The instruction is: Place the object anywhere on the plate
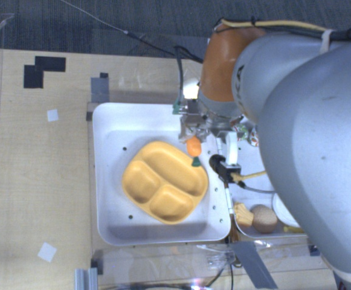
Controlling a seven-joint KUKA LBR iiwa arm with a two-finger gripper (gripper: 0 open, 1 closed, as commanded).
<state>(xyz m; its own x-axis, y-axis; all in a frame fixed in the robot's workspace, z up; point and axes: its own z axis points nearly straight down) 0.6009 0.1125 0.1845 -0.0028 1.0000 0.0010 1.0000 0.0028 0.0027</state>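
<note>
Two-finger gripper [194, 139] closed on small orange carrot-like toy w/ green tip [194, 148], hanging over rim of yellow three-section plastic plate [163, 182]. Risk: release here, toy rolls off rim into white bin [112, 162].

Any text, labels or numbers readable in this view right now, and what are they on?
None can be read.
Bench: black block shapes and small pale squares, with no lettering.
Plate: plain yellow, no markings.
Left bin: a few dark dots, no text.
Carrot, at the gripper: no label.
Arm: no readable marking; small coloured specks near the wrist are too blurred to tell.
</note>
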